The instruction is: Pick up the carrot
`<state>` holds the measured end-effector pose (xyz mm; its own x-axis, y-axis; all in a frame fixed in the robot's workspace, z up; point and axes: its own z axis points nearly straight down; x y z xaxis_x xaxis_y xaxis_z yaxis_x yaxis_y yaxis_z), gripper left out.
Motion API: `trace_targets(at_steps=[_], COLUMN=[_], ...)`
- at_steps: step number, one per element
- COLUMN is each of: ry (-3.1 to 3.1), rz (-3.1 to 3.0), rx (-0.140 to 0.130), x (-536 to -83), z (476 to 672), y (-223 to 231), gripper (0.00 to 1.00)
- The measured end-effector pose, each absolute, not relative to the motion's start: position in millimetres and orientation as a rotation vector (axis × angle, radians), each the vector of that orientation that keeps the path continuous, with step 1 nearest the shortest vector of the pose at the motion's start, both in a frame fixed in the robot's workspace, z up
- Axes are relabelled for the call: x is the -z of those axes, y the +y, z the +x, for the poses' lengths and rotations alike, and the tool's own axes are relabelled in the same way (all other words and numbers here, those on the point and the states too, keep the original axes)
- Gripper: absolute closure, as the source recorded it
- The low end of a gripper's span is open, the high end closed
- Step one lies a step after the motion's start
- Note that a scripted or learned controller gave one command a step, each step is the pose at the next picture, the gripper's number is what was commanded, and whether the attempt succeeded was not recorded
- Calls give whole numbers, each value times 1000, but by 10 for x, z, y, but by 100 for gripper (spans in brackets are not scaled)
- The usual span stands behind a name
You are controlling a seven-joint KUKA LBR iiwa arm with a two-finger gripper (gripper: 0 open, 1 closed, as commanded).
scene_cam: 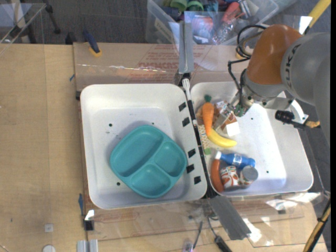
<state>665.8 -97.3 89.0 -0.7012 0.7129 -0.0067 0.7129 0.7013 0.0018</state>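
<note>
Carrot by the right bin's left wall, touching banana. Open floor to the right. Pincer just beside carrot; can't tell its grip.

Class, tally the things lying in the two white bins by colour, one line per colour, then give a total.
Teal: 1, the divided plate
Orange: 2, the carrot and a sausage-shaped toy
Yellow: 1, the banana
Blue: 1, the bottle
Red and white: 1, the can
Total: 6

We take this for a robotics lab: two white bins taped onto a plywood tabletop, a clear tub of toys at the far side, cables trailing.
</note>
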Motion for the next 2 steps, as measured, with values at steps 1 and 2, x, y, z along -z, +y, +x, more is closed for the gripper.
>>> trace_targets(at_steps=[1, 2], ry=[2941, 2932], rz=[1077, 1080], rx=[-4, -8], x=[-893, -1008], z=[6281, 6302], y=[-947, -957], gripper=[0, 100])
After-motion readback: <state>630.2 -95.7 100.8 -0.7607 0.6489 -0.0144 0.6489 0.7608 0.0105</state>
